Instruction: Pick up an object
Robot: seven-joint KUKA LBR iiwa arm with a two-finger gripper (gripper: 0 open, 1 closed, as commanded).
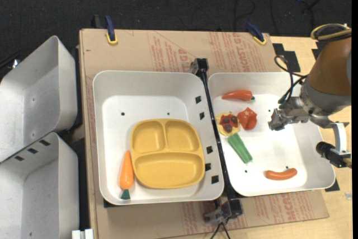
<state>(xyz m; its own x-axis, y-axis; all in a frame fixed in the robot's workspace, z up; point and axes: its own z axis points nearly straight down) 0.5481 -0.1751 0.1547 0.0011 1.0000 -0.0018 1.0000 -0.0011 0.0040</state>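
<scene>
In the left bin [106, 120] I see a carrot [126, 170] squeezed between the wall and a yellow divided plate [166, 153]. The right bin [313, 176] gives me more room: red chili [238, 95], red pepper [248, 118], green piece [239, 148], sausage [281, 174]. The gripper [278, 120] hangs right of the pepper; jaw state I can't tell.
</scene>
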